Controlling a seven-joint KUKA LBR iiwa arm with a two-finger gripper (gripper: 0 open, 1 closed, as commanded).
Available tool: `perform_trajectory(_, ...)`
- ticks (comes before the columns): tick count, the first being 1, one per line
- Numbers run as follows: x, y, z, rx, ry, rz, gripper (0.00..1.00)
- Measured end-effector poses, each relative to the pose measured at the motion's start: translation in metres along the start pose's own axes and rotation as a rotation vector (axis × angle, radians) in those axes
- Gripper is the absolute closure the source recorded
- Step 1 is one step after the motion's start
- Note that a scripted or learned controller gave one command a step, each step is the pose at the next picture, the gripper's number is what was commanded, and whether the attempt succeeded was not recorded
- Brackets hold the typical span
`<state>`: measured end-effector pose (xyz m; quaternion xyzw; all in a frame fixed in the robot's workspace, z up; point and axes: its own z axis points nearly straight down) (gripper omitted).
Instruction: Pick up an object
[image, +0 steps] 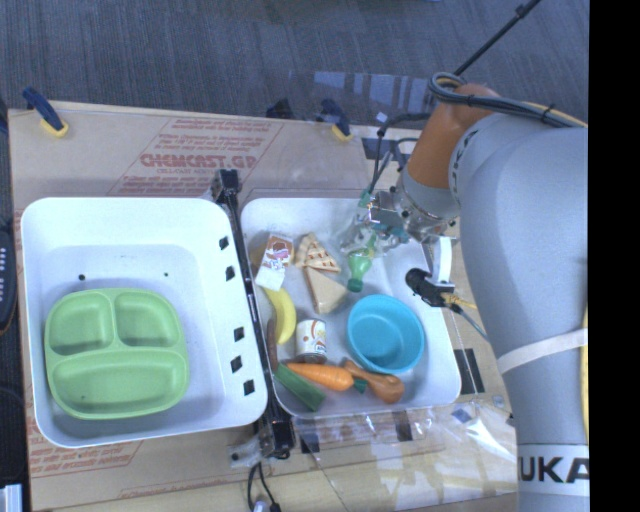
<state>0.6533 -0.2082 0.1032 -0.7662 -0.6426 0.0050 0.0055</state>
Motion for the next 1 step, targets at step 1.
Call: perform_trajectory(1,0.0563,-0.0391,-0.1054,-0.016,0.001,0.057,1.00)
